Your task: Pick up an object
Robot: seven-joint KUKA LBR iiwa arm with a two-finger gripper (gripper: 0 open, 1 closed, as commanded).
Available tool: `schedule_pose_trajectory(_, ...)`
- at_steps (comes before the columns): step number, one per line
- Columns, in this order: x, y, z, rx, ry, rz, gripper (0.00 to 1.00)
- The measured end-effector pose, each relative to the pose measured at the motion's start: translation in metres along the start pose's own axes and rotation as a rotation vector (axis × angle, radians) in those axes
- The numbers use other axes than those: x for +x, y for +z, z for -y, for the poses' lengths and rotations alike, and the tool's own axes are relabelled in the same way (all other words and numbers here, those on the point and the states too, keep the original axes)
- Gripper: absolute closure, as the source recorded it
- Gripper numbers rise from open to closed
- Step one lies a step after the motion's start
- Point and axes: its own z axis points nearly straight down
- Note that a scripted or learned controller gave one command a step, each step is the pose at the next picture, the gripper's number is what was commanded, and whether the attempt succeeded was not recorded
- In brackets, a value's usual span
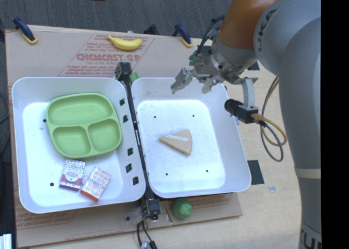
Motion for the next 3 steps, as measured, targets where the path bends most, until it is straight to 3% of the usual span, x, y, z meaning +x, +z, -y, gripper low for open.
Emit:
schedule_pose_trajectory(1,-0.063,0.106,0.03,0.002,0.0,0.001,0.0)
schedule_pose_trajectory(2,-0.09,0.154,-0.022,0.0,-0.001,-0.001,0.0)
schedule_pose_trajectory(3,-0.096,0.135,-0.029,-0.002,-0.002,-0.002,0.0)
